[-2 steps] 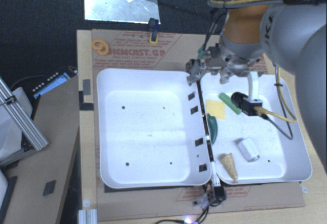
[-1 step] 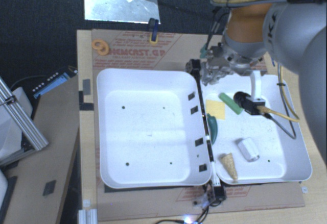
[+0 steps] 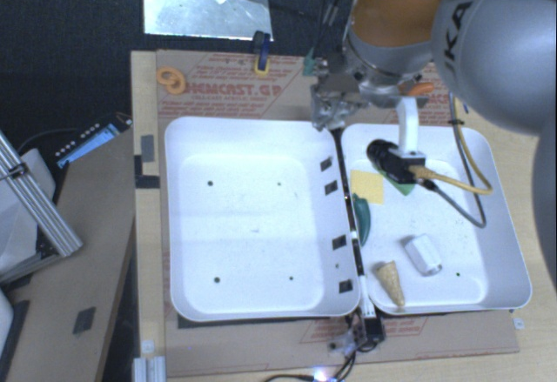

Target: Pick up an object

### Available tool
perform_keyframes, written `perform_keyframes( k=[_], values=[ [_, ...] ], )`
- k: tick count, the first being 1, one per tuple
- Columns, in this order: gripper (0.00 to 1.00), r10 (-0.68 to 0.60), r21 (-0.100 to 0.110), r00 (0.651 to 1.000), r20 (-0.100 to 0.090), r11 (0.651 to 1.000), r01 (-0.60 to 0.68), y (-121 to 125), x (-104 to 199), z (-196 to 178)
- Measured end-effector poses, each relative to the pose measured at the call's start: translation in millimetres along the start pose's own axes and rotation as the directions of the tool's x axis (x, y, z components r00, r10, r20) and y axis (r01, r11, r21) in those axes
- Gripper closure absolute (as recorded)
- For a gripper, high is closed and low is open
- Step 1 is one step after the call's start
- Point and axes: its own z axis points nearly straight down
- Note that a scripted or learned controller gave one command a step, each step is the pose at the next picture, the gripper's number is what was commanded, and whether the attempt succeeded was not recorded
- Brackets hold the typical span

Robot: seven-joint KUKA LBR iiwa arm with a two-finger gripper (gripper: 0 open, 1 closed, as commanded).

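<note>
The right bin (image 3: 474,280) holds several small objects. A yellow square piece (image 3: 367,186) lies near the divider, with a dark green item (image 3: 361,220) just in front of it. A grey-white cylinder (image 3: 424,254) sits nearer the front, and a tan cone (image 3: 392,283) lies by the front rim. My gripper (image 3: 334,114) hangs over the far end of the divider between the bins, above and behind the yellow piece. Nothing shows in its grasp. A black part on a white bracket (image 3: 390,161) with a yellow cable hangs from the wrist over a green scrap (image 3: 406,186).
The left bin (image 3: 244,224) lies beside the right one on a cardboard sheet (image 3: 226,86). An orange ring (image 3: 171,79) and a blue-yellow clip (image 3: 261,52) rest on the cardboard behind the bins. The arm's bulk covers the far right corner.
</note>
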Motion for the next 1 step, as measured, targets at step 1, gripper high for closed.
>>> perform_keyframes(
  k=[1],
  values=[
    [1.00, 0.007, -0.008, 1.000, 0.000, 1.000, -0.007, -29.8, -23.5, -134.5]
  ],
)
